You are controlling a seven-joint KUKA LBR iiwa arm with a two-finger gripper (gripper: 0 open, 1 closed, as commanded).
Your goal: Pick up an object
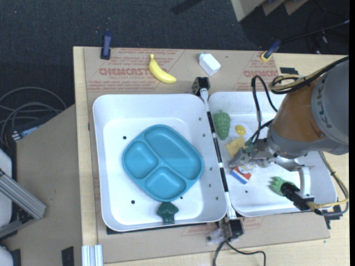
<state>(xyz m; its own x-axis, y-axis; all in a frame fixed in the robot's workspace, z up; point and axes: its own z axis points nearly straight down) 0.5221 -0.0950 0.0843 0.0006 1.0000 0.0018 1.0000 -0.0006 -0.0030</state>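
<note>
Blue divided plate (162,161) in left bin (105,148), end effector (250,155) over right bin (321,195)

This is a robotics lab or test room, not a home. A plywood bench (89,148) printed with red lettering carries two shallow white bins (102,121) clipped together side by side. A grey and orange industrial arm (302,115) trailing black cables (260,96) reaches over them. Toy items lie about, such as a plastic banana (160,71) and a blue divided tray (162,161). Loose cables (25,121) and metal framing (19,195) sit on dark carpet (111,10).
</note>
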